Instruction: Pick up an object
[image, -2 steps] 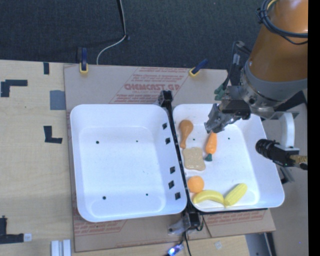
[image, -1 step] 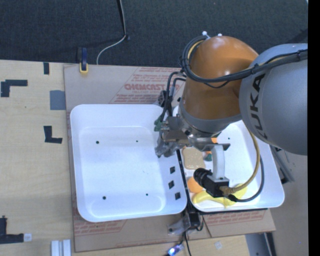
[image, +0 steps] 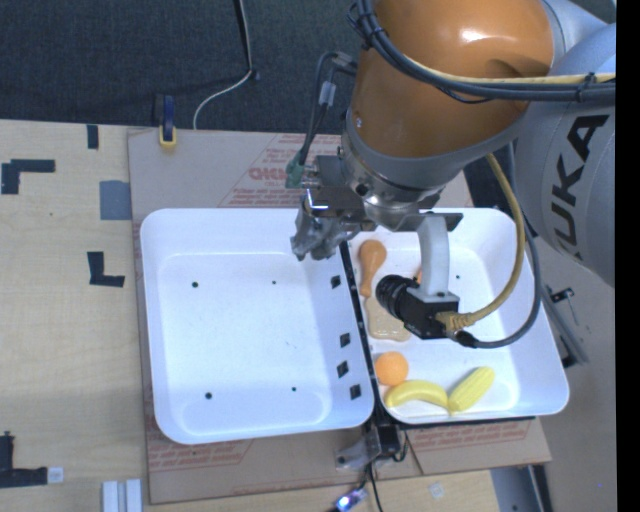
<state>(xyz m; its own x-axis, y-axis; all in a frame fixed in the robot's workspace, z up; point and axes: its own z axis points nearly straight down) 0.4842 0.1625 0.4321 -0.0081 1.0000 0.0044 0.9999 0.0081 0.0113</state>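
the kuka arm (image: 470, 90), grey with a broad glossy orange band, reaches in from the right and hangs low over the seam where the two shallow white bins meet. the gripper (image: 318, 238) sits at the upper end of that seam, above the back edge of the left bin (image: 240, 420), and its metal parts are too cluttered and dark to tell how the gripper is set. a black cylindrical unit (image: 415, 305) on a white bracket hangs from the wrist over the right bin (image: 520, 300), with a yellowish cable (image: 510, 280) looping out from it. the toy foods all lie in the right bin, near its left wall. a tan, pear-like piece (image: 371, 262) with a narrow neck lies just under the wrist, and a pale flat piece like a slice of bread (image: 382, 322) lies below it, partly covered by the black unit. toward the front sits a small round orange (image: 391, 369), and just beside it a curved yellow banana (image: 417, 396) touches a stubby yellow corn cob (image: 470, 386) that tilts up to the right. the bins rest on a brown cardboard sheet (image: 215, 170) laid over the light wooden bench (image: 60, 330).
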